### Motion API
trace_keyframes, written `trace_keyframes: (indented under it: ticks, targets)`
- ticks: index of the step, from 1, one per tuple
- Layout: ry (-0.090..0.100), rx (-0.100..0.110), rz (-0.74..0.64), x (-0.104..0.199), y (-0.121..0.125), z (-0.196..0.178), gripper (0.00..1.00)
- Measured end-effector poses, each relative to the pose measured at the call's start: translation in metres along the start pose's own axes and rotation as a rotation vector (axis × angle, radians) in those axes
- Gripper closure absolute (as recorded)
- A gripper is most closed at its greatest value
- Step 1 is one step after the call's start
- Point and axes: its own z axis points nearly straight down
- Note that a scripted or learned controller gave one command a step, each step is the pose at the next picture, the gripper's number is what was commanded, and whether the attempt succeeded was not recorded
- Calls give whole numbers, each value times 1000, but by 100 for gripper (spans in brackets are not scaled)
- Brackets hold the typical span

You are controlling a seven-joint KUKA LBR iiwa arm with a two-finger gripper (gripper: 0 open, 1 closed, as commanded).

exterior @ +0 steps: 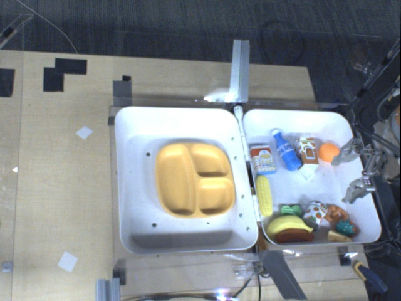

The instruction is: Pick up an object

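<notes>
At the near edge of the right bin [351, 125] I see a banana [285, 224] amid a cluster of toys, then a corn cob [264, 193], and farther back a blue bottle [286, 150] and an orange ball [329, 152]. My gripper [354, 171] hangs spread open at the bin's right wall, holding nothing. I'd go for the ball, just beside it, and centre before closing. The left bin [135, 180] holds a yellow tray [193, 179]; beyond the pale wooden bench [56, 168] lies dark carpet [156, 17].

Tool [352, 172] at frame's right edge, 2 fingers spread apart, nothing between them
</notes>
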Motion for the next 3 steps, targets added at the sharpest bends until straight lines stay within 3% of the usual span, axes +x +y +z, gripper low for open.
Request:
trace_keyframes:
  ticks: [1, 2, 3]
  targets:
    - [5, 0, 561, 2, -9, 80, 0]
    - [3, 2, 973, -33, -23, 119, 0]
    - [1, 1, 1273, -88, -23, 134, 0]
